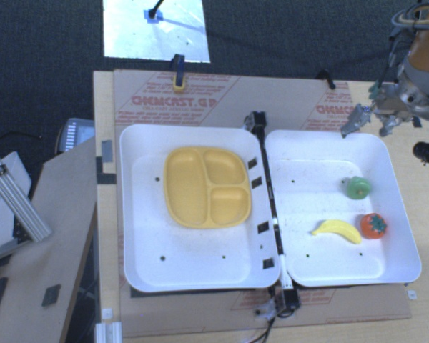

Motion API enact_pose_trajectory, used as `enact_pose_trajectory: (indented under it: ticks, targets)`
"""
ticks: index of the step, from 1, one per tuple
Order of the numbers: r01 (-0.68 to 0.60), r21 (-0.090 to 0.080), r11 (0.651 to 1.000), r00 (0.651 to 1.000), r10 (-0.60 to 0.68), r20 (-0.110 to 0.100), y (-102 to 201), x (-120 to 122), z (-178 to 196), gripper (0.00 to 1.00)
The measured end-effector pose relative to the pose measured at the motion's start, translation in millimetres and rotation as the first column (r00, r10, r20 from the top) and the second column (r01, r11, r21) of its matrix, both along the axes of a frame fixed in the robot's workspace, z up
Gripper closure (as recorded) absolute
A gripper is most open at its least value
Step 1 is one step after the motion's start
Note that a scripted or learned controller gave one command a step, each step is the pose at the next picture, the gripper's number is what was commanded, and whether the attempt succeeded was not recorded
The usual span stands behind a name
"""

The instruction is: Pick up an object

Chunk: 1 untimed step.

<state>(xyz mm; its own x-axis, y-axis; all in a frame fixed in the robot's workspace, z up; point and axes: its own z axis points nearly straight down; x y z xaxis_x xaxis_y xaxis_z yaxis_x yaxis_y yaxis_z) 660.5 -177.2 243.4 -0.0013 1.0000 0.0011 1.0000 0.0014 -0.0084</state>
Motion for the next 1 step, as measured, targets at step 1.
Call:
enact_pose_trajectory:
  ticks: [1]
  targets:
    - [-0.002,-0.002,1.000,1.000,0.002,0.011,0.4,2.2,6.7,0.00]
